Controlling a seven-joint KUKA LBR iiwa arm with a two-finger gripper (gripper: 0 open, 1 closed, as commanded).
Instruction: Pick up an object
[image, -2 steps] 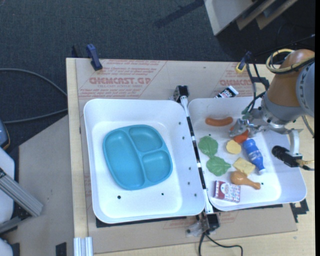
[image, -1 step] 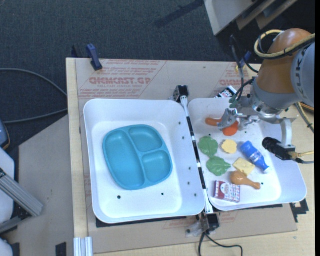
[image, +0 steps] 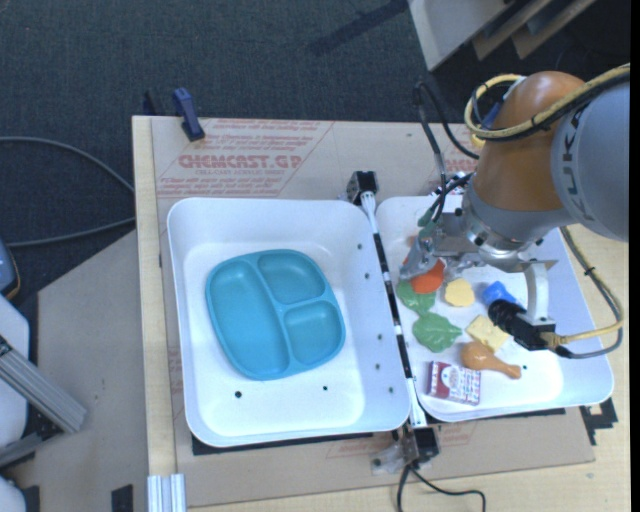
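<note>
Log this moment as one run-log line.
arm: over right bin | gripper: at orange piece | grasp: unconfirmed | left bin: blue tray

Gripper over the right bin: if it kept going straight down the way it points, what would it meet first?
Most likely the small orange-red toy piece directly under the two-finger gripper, with a green leaf-shaped piece just beside it. Depth is hard to judge from this slanted view.
</note>
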